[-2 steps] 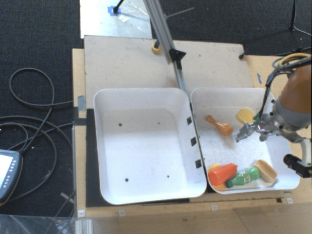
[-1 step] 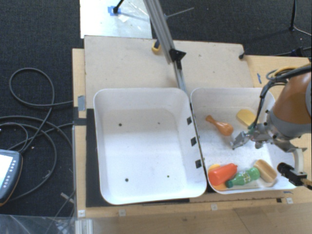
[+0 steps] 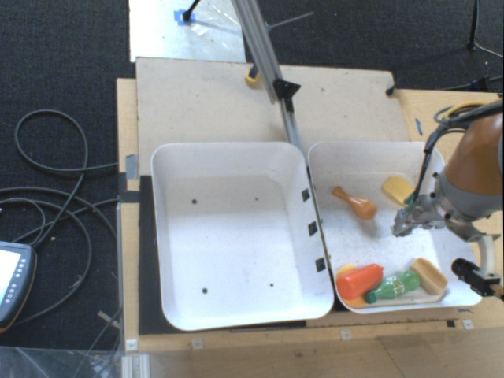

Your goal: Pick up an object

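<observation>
Camera view looked down at a slant on a pale wooden bench (image 3: 260, 101) set on dark carpet (image 3: 63, 46), with black cables (image 3: 47, 172) looping over the floor at the left and a handheld control pad (image 3: 12, 282) at the left edge. A grey pole (image 3: 264, 50) ran diagonally from the top of the frame down to the seam between the two bins. A pale sheet (image 3: 181, 14) with a scrap of blue tape lay on the floor beyond the bench.

Of the two shallow white bins, the left bin (image 3: 161, 235) had only a few dark specks on its floor. The right bin (image 3: 323, 164) held all the objects. An orange drumstick-shaped toy (image 3: 354, 202) lay near the middle, a yellow piece (image 3: 398, 188) sat further toward the back, and along the near wall a red and orange toy (image 3: 360, 279), a green bottle (image 3: 394, 287) and a tan bun-shaped piece (image 3: 429, 274) lay close together, the bottle touching its neighbours.

The arm, its orange band (image 3: 476, 160) at the right edge, reached into the right bin. The gripper (image 3: 409, 220) was over bare bin floor, between the yellow piece and the green bottle, apart from both. Whether its jaws stood wide or narrow could not be told, and no object was visible between them.
</observation>
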Motion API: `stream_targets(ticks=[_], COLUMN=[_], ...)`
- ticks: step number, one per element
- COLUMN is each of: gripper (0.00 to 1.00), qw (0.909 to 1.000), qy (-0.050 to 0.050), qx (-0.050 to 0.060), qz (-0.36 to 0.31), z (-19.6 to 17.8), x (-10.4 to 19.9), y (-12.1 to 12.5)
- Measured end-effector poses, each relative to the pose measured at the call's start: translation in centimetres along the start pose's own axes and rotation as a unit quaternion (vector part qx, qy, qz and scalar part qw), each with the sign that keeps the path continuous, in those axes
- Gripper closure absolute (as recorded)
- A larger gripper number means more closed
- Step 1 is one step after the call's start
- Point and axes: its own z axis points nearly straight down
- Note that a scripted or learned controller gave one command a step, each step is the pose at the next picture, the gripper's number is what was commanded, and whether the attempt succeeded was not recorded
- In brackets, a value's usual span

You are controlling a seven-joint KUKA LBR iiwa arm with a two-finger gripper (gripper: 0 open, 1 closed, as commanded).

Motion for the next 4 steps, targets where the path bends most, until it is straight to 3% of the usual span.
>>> stream_targets(ticks=[2, 3, 4], gripper=[1.0, 1.0, 1.0], qw=[1.0, 1.0, 1.0], qy=[-0.001, -0.001, 0.001], qx=[-0.003, -0.001, 0.0], qz=[-0.002, -0.002, -0.005], z=[-10.6, -13.8, -13.0], x=[-1.4, -1.5, 4.2], y=[1.0, 1.2, 3.8])
